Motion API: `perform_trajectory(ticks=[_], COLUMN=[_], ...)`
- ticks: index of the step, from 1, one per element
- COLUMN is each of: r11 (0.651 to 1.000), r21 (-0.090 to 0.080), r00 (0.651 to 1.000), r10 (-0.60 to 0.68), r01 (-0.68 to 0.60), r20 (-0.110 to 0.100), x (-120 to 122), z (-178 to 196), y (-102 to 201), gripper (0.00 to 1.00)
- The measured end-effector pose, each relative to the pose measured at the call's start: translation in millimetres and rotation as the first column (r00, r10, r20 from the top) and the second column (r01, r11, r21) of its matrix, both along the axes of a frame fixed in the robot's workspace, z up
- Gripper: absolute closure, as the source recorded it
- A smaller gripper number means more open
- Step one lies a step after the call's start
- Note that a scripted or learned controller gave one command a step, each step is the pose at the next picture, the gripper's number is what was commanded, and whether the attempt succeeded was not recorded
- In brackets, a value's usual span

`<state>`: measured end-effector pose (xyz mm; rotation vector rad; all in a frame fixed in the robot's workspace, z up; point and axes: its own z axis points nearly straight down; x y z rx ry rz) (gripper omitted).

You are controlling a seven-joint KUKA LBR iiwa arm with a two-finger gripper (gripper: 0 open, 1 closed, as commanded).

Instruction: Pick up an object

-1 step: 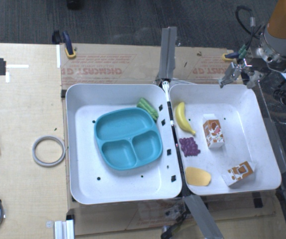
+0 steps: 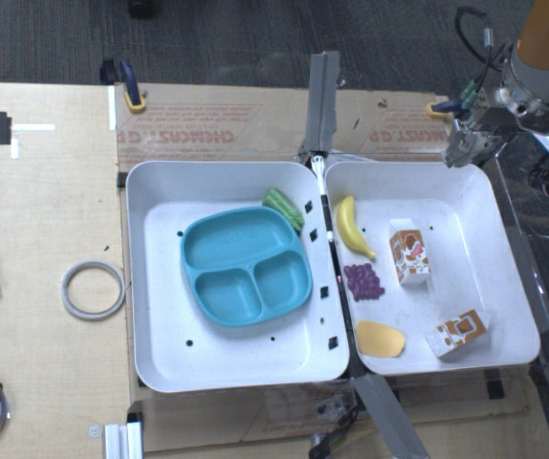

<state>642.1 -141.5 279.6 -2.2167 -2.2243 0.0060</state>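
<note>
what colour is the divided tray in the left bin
Light blue tray, seen best in the camera view.

The arm [image 2: 542, 36] reaches in from the right — its end effector [image 2: 463, 146] points downward, carrying nothing.

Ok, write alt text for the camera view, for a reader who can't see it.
The robot's hand hangs over the far right corner of the right bin, which holds a banana, grapes, two small cartons and a yellow piece. The left bin holds a blue divided plate and a green vegetable.
</note>
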Motion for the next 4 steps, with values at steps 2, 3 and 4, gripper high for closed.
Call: perform_trajectory(ticks=[2, 3, 4], r11=[0.995, 0.988, 0.800], r21=[0.001, 0.001, -0.001], r00=[0.995, 0.988, 0.800], r10=[-0.096, -0.152, -0.601], r01=[0.096, 0.152, 0.601], r20=[0.000, 0.001, 0.002], x=[-54.3, -70.0, -16.6], z=[-92.7, -188.6, -144.0], y=[7.5, 27.2, 4.7], gripper=[0.00, 0.00, 0.00])
